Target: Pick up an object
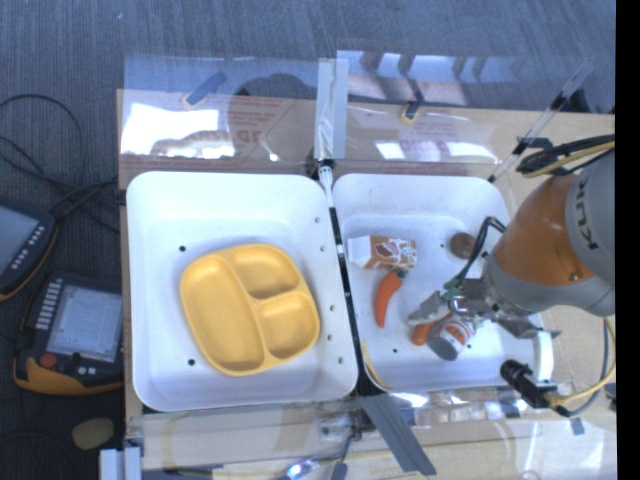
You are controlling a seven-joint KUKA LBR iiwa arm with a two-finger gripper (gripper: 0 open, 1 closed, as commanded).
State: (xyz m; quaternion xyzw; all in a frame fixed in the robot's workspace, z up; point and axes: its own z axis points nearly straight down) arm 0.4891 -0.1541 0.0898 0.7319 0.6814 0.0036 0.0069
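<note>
Orange-banded arm (545,243) reaches into the right bin (420,193) — its end effector (452,313) sits over a small can (450,338); whether it grips, I cannot tell. Carrot (387,296) lies just leftward, long axis near-upright in view.

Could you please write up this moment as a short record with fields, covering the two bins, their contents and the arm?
left bin: holds a yellow divided plate
right bin: holds an orange carrot, a small carton, a can and a brown lump
arm: reaches in from the right, over the right bin
gripper: low over the can; grip unclear
carrot and carton: close together, near the bin divider
</note>
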